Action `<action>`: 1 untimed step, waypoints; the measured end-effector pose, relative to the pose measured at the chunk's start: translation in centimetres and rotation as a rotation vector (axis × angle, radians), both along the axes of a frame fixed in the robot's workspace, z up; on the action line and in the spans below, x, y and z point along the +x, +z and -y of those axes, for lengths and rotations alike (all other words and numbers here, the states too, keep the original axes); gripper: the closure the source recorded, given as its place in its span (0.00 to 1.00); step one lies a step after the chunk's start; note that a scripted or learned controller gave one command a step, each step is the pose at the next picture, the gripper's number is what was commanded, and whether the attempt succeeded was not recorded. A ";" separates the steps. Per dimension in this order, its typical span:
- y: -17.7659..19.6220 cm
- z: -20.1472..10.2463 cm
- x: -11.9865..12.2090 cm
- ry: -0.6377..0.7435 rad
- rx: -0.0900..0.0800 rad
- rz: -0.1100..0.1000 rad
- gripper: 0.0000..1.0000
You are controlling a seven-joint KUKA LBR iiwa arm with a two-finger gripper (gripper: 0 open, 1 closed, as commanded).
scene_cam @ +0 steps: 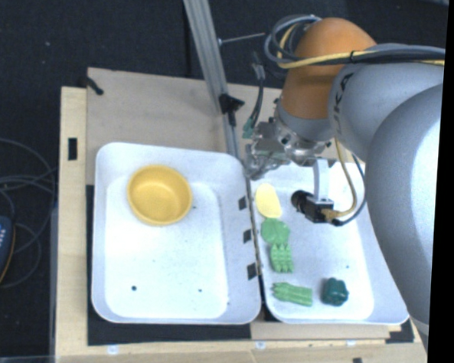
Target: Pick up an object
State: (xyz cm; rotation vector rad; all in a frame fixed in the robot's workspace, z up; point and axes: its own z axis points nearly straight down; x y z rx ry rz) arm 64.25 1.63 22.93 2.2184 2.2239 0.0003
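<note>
the pale yellow piece (268, 202) lies in the right bin (358, 300) just below the gripper (259, 165), apart from it. the grey arm (385, 110) reaches in from the right, wrist lowered over the bin's top left corner.

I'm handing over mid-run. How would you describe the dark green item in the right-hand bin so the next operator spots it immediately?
Start at the right bin, the one under the arm. Go to its near edge, where two green things lie side by side. The dark green lump is the one further right, rounder and much darker than the pale green ridged bar beside it.
</note>
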 end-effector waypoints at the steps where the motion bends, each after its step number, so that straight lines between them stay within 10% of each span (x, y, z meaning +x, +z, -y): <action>1: 0.4 -4.1 2.4 0.000 0.001 0.001 1.00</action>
